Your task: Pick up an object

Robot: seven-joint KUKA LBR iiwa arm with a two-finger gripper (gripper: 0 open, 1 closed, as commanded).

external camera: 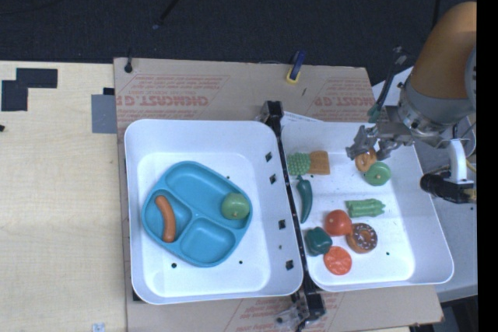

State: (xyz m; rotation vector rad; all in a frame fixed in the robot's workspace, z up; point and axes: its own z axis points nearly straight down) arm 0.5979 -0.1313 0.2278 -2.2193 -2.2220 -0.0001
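My gripper (371, 151) hangs over the back right part of the right bin (432, 245), open, with its fingers spread just above a small orange piece (363, 162). A round green fruit (379, 174) lies right beside that piece. Nothing is held between the fingers. Further forward in the same bin lie a green bumpy piece (364, 207), a red tomato (337, 221), a chocolate donut (362, 237), a red-orange disc (338, 260), a dark teal piece (317, 241) and a dark green pepper (304, 198).
A green ridged block (299, 163) and a tan square (319, 162) sit at the right bin's back left. The left bin (148, 144) holds a blue divided plate (204, 239) bearing a sausage (166, 218) and a green apple (235, 205). A black divider (285, 190) separates the bins.
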